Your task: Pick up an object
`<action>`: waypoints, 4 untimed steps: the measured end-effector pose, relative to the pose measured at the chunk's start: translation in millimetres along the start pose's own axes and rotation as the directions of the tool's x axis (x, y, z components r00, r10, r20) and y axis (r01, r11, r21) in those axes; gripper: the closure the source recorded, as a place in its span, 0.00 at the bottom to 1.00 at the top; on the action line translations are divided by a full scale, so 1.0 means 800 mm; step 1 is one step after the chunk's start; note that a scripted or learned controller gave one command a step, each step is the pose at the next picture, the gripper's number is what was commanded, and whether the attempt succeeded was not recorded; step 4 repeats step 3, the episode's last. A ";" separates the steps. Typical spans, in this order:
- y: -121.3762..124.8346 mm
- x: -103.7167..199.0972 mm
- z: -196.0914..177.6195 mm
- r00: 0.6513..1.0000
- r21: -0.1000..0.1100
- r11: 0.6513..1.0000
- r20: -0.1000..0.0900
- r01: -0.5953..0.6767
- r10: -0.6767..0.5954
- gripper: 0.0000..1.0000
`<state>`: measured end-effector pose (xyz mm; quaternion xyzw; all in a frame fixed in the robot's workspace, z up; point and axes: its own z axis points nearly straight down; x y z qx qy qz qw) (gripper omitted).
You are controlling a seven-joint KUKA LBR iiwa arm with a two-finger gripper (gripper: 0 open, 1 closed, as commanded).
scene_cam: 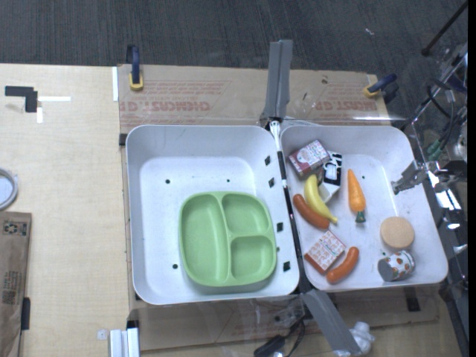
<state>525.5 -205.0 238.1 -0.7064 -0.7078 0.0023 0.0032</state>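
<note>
crumpled white wrapping (pixel 362 336) and a grey bracket (pixel 327 324) sit at the near edge of the counter (pixel 59 169), just below two shallow white bins clamped side by side. left bin (pixel 149 155) carries a green divided plate (pixel 227 238), set toward its near right corner, apparently a drop-off spot. right bin (pixel 401 143) holds the pickings: a banana (pixel 315 198) lying across a red sausage (pixel 312 211), an orange carrot (pixel 356 193) beside them, two small printed cartons (pixel 308 157) (pixel 324 250), a second sausage (pixel 342 265), a round tan disc (pixel 397 233) and a small patterned cup (pixel 396 266) in the near right corner. items lie loosely, several touching, which would make the clear-standing carrot or disc the easier choice. gripper (pixel 416 175) hangs at the right bin's far right rim, over bare floor, well apart from every object; whether the jaws are parted or closed cannot be told from this angle. nothing is lifted yet.
</note>
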 end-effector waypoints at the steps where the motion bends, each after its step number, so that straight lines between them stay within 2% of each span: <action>1: 0.022 0.043 0.187 1.000 -0.003 1.000 0.001 0.011 -0.011 0.00; 2: 0.021 0.041 0.181 1.000 0.002 1.000 -0.001 0.008 -0.008 1.00; 3: 0.077 0.082 0.049 0.987 -0.002 0.987 0.002 0.163 -0.163 1.00; 4: 0.077 0.082 0.049 0.987 -0.002 0.987 0.002 0.163 -0.163 1.00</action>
